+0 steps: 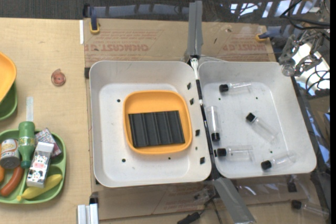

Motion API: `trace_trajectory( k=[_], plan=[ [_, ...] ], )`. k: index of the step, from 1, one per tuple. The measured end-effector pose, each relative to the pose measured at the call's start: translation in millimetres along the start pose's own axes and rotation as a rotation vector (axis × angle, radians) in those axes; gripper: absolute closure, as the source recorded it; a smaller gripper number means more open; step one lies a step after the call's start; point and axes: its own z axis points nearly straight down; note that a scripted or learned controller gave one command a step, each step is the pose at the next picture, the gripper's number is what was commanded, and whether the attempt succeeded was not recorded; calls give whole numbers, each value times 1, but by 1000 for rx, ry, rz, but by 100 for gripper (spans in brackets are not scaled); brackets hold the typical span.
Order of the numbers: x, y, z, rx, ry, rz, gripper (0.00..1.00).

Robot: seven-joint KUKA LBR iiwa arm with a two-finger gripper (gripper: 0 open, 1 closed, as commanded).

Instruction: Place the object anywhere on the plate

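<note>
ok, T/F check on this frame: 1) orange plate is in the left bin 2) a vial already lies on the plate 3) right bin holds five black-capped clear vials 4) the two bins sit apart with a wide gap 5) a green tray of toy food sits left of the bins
1) True. The orange plate sits in the left bin.
2) False. The plate carries only its dark ribbed insert; the clear vials all lie in the right bin.
3) True. Five black caps count out there.
4) False. The bins meet edge to edge.
5) True. The green tray sits on the wooden table at lower left.
</note>
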Motion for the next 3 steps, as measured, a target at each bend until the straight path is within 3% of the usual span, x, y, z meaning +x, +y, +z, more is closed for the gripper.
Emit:
trace_trajectory(
  k=[1,3],
  plan=[
    [0,0,-21,-1,0,-299,100],
    [-1,0,-151,-4,0,-750,100]
  ],
)
